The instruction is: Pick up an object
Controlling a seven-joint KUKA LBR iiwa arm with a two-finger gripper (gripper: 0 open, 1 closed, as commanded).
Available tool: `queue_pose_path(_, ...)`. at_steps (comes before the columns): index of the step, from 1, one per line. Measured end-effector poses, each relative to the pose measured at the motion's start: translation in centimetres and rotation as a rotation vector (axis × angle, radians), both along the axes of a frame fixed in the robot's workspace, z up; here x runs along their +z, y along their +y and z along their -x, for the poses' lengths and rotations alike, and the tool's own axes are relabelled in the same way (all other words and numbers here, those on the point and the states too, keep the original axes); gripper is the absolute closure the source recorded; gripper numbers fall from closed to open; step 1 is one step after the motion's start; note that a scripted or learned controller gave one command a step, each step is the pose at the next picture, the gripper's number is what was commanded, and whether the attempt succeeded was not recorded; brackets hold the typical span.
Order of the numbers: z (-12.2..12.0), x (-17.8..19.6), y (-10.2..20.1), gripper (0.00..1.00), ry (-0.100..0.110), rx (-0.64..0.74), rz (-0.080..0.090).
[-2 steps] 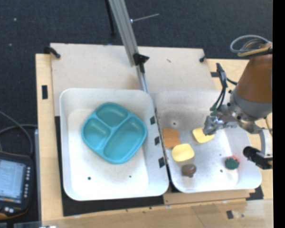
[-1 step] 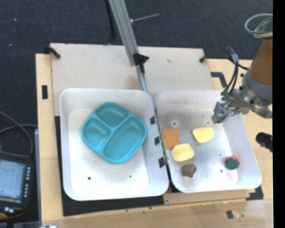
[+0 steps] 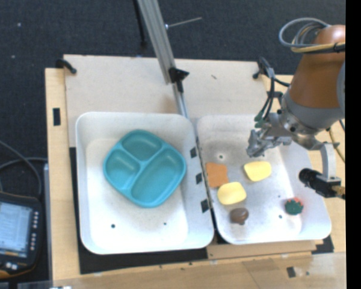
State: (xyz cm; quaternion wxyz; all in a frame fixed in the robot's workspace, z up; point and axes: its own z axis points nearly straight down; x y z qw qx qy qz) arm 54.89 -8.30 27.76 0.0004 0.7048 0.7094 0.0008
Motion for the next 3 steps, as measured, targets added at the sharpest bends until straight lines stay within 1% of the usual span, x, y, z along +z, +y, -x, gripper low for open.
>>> queue_pose_path(1,0.6,-1.8,4.6,1.00,0.002,-0.001,0.000)
queue_pose_path(2,1.6,-1.4,9.8,1.00,0.001,0.001,-0.001)
queue_pose_path(3,2.6,-3.1,13.8,1.00,0.002,0.000,0.000)
